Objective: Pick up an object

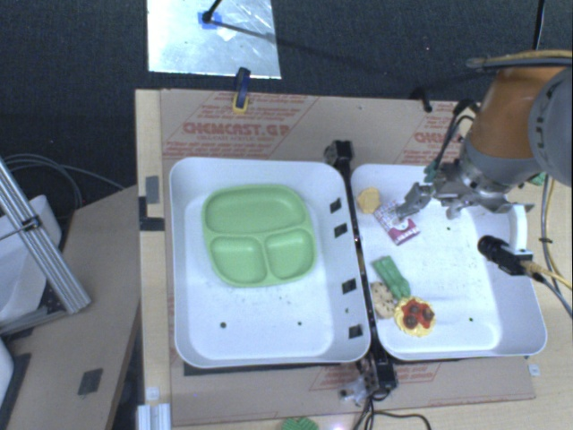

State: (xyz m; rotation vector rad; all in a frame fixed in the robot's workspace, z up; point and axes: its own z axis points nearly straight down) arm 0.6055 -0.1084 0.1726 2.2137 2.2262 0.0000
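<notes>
Nearest the camera in the right bin (524,330) lie a small pizza-like toy (415,315), a cracker-like piece (383,299) and a green item (391,276); none of these is being handled. Further back a pink-and-white packet (399,223) rests on the bin floor with a yellow piece (368,200) just beside it. The gripper (414,199) sits directly over the packet's far corner, close to or touching it; whether contact is made cannot be told. In my judgement the pick is not achieved: nothing is lifted, and the packet appears the likely target. How wide the tool stands cannot be told, since glare and blur merge it with the white floor. The left bin (188,267) holds a green divided tray (260,233). The arm (524,124) is cut off at the right edge.
</notes>
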